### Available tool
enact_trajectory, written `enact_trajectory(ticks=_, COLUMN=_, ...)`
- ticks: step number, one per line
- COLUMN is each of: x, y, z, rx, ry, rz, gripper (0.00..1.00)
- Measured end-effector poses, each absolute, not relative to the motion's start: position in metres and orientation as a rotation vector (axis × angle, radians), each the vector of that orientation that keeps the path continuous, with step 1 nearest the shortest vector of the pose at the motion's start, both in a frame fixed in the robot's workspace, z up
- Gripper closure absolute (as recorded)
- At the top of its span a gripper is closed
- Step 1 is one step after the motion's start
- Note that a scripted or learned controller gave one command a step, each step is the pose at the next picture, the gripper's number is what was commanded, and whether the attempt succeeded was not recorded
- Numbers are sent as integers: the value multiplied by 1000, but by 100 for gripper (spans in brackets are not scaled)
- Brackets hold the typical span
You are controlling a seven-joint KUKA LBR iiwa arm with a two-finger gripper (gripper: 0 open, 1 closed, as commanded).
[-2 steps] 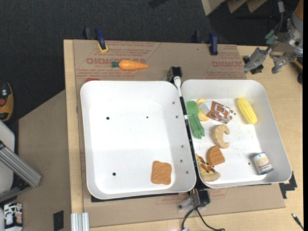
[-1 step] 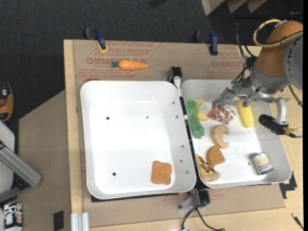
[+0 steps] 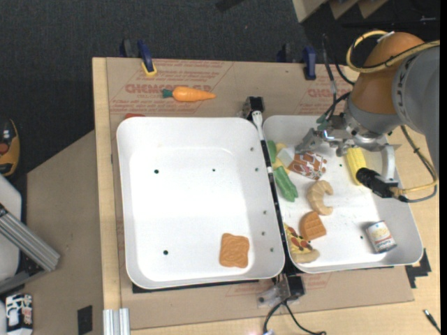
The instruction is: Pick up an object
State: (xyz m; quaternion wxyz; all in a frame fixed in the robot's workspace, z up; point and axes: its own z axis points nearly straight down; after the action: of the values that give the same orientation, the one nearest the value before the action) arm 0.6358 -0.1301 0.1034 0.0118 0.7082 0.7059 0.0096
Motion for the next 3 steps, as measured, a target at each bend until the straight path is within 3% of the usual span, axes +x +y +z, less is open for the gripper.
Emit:
enact_trajectory(ticks=1, x=579, y=-139, z=103, rx=2207, ry=2196, rz=28, gripper=0)
enact_trajectory(ticks=3, x=569, y=-106, z=100, rx=2205, ry=2196, rz=20, gripper=0)
